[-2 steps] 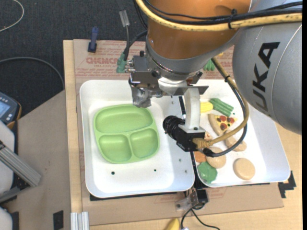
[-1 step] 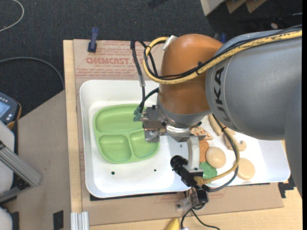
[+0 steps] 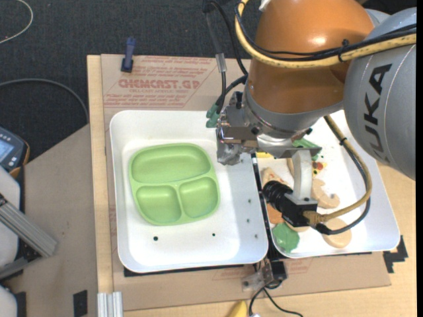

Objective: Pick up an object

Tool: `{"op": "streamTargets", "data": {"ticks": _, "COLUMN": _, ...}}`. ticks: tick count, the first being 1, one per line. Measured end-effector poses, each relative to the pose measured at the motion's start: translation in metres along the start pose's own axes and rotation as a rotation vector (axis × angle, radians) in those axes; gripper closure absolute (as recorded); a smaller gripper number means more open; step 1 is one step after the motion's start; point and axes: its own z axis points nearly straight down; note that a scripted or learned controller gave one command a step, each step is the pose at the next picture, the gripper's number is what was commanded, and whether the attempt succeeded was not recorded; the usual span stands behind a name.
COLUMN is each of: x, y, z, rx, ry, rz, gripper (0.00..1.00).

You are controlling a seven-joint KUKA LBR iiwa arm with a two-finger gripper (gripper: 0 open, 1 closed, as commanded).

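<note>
Currently | two white bins (image 3: 198,240) | one green divided plate (image 3: 173,182), left bin | fingers (image 3: 228,153): state unreadable

Brown board (image 3: 165,84) printed CHEMCAST covers the bench. Blue clamp (image 3: 128,55) on its far-left corner. Small black clip (image 3: 276,269) at near edge, mid-way. Dark floor (image 3: 66,18) beyond.

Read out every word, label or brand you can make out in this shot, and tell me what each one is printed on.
"CHEMCAST G.P": red heading on the brown board.
"KUKA": dark letters on the grey arm, running sideways and partly cut off.
Smaller red lines above and below the board's heading: too blurred to read.
Screen of the device at the left edge: too small to read.
</note>
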Motion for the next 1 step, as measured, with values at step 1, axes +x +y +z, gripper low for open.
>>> {"op": "streamTargets", "data": {"ticks": 1, "x": 0.0013, "y": 0.0001, "z": -0.0067, "rx": 0.004, "ry": -0.001, "rz": 0.0, "gripper": 1.0}}
